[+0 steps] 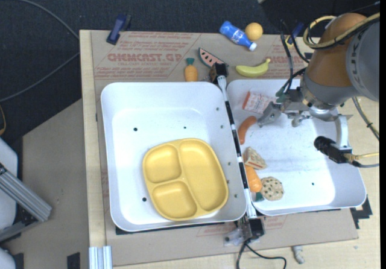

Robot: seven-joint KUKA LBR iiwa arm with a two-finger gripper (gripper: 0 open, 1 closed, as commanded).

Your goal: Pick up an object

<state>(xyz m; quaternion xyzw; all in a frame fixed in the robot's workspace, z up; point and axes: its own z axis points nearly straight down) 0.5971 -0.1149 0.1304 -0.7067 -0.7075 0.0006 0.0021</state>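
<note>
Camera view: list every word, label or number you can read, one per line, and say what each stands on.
"CHEMCAST G.P": red print on the brown board behind the left bin; the last letters are unsure.
Smaller red lines above and below it on that board: too blurred to read.
Red print on the board behind the right bin, near the banana: partly hidden, unreadable.
Blue bottle label: too small to read.
Red and white packet: unreadable.

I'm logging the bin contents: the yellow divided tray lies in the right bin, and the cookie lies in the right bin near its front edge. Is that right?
Not quite. The camera view shows the yellow divided tray lying in the left bin, not the right one. The rest holds: the cookie lies in the right bin near its front edge.
</note>
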